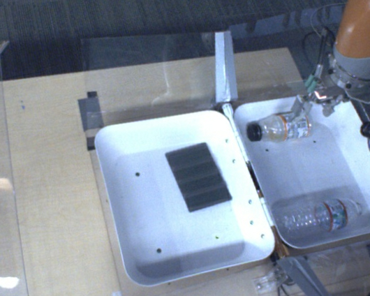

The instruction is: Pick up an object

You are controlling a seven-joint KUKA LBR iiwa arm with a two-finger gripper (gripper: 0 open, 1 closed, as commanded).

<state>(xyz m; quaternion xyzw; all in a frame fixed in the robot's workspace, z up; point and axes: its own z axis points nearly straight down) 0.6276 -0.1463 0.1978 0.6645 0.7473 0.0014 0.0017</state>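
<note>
Lying crosswise, black cap leftward, bottle (282,127) beside gripper (303,107), finger state impossible to tell.

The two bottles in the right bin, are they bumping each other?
Apart. The camera view shows bare white bin floor between the black-capped bottle at the far end and the clear bottle at the near end.

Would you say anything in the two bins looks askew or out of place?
Nothing looks damaged or spilled. Both clear bottles lie on their sides in the right bin, and the dark ridged block sits slightly skewed in the left bin.
</note>
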